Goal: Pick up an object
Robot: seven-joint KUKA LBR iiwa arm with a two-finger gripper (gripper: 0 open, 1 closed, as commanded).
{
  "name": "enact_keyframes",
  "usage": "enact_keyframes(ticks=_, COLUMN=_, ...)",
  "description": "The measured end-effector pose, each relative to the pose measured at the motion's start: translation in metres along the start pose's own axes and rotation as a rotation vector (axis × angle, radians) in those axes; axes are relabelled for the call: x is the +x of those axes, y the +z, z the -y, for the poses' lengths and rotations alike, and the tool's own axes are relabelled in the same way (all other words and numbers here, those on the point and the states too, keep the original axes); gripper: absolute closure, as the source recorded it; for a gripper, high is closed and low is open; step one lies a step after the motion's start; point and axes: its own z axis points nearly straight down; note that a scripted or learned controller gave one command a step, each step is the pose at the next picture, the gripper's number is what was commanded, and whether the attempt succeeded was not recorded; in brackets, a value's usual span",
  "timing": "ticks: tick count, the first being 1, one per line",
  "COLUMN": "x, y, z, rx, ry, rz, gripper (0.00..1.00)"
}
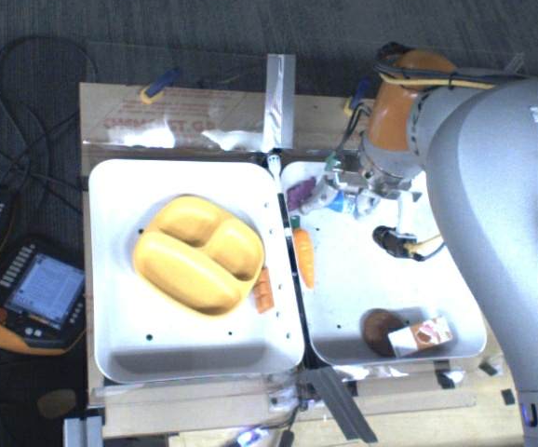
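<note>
My gripper (342, 192) is low over the far left corner of the right bin (362, 282), under the orange-banded wrist. A purple object (300, 195) lies just to its left, close against it, and something small and blue (344, 204) shows right beneath it. An orange carrot (303, 257) lies along that bin's left wall, below the purple object. At the near right a brown round thing (378, 330) touches a small white and red carton (422, 335). I cannot make out anything held.
The left bin (120, 333) holds a big yellow lumpy object (197, 253) with a small orange piece (263, 291) at its right edge. The grey arm covers the right bin's right side. A clear plastic sheet (176, 119) lies behind the bins.
</note>
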Motion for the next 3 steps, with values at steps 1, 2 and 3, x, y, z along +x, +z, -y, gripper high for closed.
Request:
enact_keyframes(ticks=1, x=-0.025, y=0.000, z=0.009, rx=-0.013, ry=-0.224, rz=-0.002, gripper=0.00)
enact_keyframes(ticks=2, x=-0.024, y=0.000, z=0.003, rx=0.019, ry=-0.501, rz=0.012, gripper=0.00)
enact_keyframes(ticks=3, x=-0.014, y=-0.011, z=0.015, rx=0.002, ry=-0.809, rz=0.001, gripper=0.00)
